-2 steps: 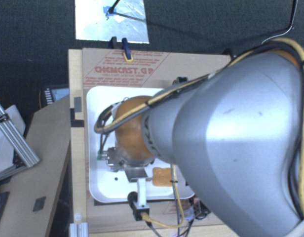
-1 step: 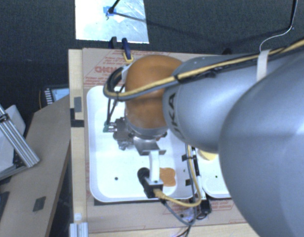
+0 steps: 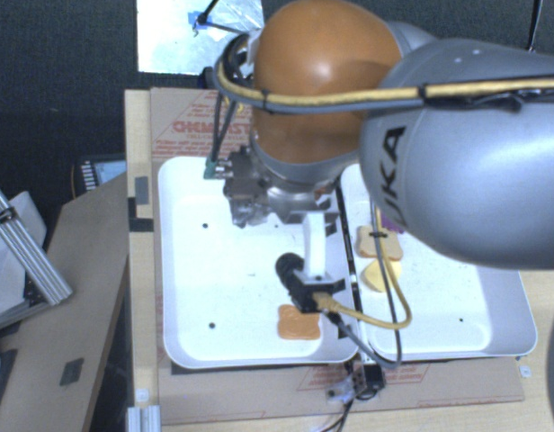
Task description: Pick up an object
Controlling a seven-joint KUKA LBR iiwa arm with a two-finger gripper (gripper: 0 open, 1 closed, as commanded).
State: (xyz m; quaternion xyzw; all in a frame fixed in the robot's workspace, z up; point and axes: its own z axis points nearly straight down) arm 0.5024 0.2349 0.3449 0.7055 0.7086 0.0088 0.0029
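Note:
An orange, toast-shaped piece lies in the left bin near its front rim. My gripper hangs over the back middle of that bin, mostly hidden under the big orange and grey wrist. It is well behind the orange piece and apart from it. I see nothing held at the gripper. In the right bin, close to the dividing wall, lie two pale yellow pieces with a small purple thing just behind them, partly covered by the arm.
The arm covers the back of both bins. A yellow cable loops down over the dividing wall. Cardboard lies under the bins, with a foil sheet behind and a brown side table at the left.

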